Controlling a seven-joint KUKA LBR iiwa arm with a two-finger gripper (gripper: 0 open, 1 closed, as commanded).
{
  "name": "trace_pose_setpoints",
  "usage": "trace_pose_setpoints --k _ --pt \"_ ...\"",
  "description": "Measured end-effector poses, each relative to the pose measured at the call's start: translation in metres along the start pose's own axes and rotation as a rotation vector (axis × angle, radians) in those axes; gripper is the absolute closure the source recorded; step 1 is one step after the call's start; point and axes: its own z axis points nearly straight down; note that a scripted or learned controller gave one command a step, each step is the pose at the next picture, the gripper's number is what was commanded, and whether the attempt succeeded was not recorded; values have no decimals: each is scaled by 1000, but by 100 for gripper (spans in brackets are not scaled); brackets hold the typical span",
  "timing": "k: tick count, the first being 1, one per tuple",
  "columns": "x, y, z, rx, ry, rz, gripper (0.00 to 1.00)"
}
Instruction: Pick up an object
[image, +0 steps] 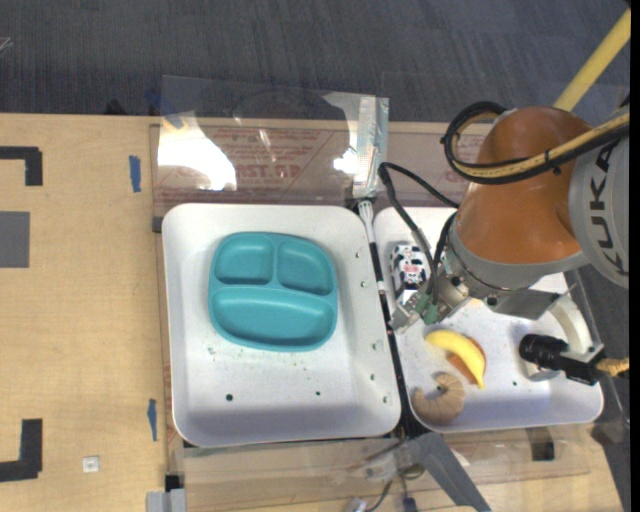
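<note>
Right bin (560, 405): banana (458, 352) beside a brown ring (440, 398), gripper (425, 305) just up-left of the banana; whether it is open or closed cannot be told. Left bin (260, 385): teal plate (272, 290).

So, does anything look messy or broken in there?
Nothing much stands out. The teal plate lies flat in the left bin; the banana and a brown round thing lie loose in the right bin.

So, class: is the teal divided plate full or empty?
Empty. The teal plate lies in the left bin, its three compartments showing bare teal.
</note>
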Motion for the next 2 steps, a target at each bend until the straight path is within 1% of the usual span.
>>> trace_pose_setpoints --k 1,2 --pt "4 1 21 5 6 -373 100" --pt "15 7 57 4 7 -718 100"
